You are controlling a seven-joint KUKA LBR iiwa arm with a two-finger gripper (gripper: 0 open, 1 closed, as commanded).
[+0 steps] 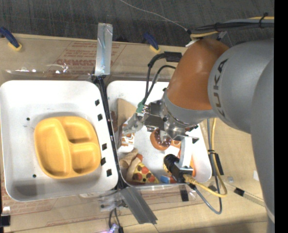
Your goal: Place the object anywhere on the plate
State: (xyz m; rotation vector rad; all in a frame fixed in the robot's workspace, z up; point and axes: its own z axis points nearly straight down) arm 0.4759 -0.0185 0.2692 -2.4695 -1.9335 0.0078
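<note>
Yellow plate [66,145] is sitting in left bin [12,101]; toys [136,169] are lying jumbled in right bin [129,89], which one is the target unclear. Gripper [134,125] is hanging over them, grip state: cannot tell. Clutter is risking a missed or double pick.

A robotics lab is suggested: a large grey and orange robot arm [216,76] is mounted over two white bins [12,130] on a table [241,169], with loose cables [209,191], clamps [10,38] and taped cardboard [51,52].
</note>
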